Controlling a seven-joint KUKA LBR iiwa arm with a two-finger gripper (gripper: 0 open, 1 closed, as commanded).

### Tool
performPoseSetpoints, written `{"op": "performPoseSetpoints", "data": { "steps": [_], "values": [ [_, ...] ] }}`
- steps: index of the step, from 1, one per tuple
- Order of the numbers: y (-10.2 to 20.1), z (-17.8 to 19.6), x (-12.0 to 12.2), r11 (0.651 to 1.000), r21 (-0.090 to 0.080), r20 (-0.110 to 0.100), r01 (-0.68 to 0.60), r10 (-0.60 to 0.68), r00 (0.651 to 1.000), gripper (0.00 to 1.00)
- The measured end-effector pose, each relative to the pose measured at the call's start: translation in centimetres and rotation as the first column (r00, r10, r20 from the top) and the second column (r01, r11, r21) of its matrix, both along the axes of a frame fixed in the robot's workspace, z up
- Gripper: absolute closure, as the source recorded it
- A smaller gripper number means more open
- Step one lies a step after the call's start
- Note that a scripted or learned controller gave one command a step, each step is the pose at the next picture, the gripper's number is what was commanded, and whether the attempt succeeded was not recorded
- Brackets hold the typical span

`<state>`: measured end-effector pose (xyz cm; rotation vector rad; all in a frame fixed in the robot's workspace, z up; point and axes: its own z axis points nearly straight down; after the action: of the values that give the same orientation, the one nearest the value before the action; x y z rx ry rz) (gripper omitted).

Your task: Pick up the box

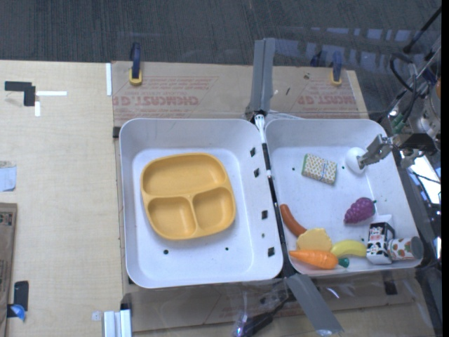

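The gripper [365, 159] hovers over the right bin's [330, 202] upper right; whether it is open cannot be told. The box [379, 242] stands at the bin's lower right corner, beside a banana [349, 248], well apart from the gripper.

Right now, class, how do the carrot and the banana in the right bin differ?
The carrot is orange with a green end; the banana is yellow. The carrot lies nearer the bin's front wall; the banana sits behind it, further right. The carrot tapers to a point; the banana curves. Both are toy foods lying flat in the right bin.
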<state>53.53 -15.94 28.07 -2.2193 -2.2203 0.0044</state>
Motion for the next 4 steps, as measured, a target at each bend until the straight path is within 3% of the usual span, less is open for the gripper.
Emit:
{"op": "performPoseSetpoints", "data": {
  "steps": [1,2,3,4],
  "values": [
    [4.5,-11.4,4.6,0.991,0.000,-0.001,0.135,-0.135,0.991,0.00],
    [5.3,1.4,1.5,0.927,-0.002,0.002,0.376,-0.376,0.927,0.00],
    [7.5,-6.9,5.2,0.882,-0.003,-0.001,0.472,-0.472,0.882,0.00],
    [4.9,-19.0,6.4,0.857,-0.002,0.001,0.516,-0.516,0.857,0.00]
  ]
}}
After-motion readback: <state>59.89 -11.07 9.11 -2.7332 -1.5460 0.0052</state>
